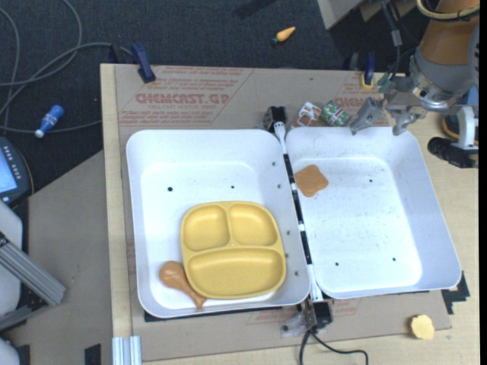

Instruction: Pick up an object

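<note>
- A yellow divided plate (231, 248) lies in the left bin (152, 158), towards its near edge.
- An orange spoon-like piece (179, 279) pokes out from under the plate's near-left corner.
- A flat brown piece (310, 180) rests in the right bin (380, 257), beyond and to the plate's right.
- The gripper (383, 123) hovers over the right bin's far rim, well apart from the plate, fingers spread and holding nothing.
</note>
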